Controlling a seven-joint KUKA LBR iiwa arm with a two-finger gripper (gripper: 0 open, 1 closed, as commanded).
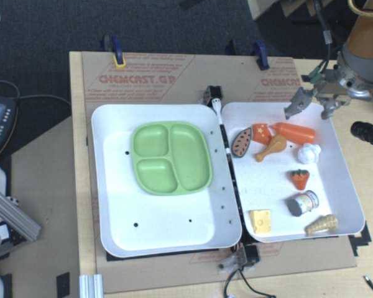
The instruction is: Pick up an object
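The gripper (312,107) hangs with fingers spread and empty just above the orange carrot (294,131), which lies near the right bin (342,185)'s far edge. Left of the carrot sit a drumstick (271,147) and melon slice (240,143); below it a white ball (308,153) and strawberry (300,178).

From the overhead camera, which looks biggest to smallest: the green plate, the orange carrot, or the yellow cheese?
1. Green three-compartment plastic plate, largest by far.
2. Orange toy carrot.
3. Yellow toy cheese block, smallest.
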